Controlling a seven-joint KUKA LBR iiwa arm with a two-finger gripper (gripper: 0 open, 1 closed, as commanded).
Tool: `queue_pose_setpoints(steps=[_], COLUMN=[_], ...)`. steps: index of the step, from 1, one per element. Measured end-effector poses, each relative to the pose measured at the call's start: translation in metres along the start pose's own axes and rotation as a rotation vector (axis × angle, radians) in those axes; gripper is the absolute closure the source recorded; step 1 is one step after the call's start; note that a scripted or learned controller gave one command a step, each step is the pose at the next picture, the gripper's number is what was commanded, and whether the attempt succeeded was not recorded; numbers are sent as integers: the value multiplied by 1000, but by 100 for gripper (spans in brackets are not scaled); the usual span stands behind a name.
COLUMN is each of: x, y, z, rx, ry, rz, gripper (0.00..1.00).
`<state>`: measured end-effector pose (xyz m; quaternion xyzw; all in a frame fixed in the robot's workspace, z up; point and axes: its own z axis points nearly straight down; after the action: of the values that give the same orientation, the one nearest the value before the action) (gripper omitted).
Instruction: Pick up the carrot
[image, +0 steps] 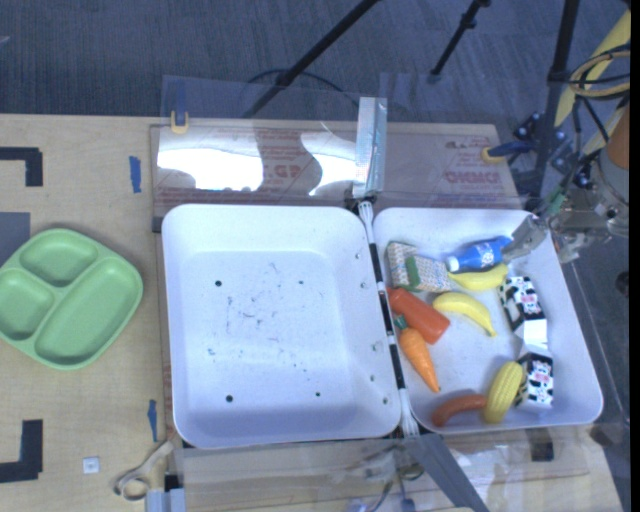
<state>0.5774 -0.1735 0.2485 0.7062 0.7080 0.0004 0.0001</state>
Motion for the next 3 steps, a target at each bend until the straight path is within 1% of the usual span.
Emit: queue_pose_setpoints(steps=[1,2,3], x=[64,127,149], y=[35,-13,-9], z=[88,63,63], rx=[-1,-2,-4], ry=[0,0,-1], rz=[-475,-781,-936], gripper=[0,0,0])
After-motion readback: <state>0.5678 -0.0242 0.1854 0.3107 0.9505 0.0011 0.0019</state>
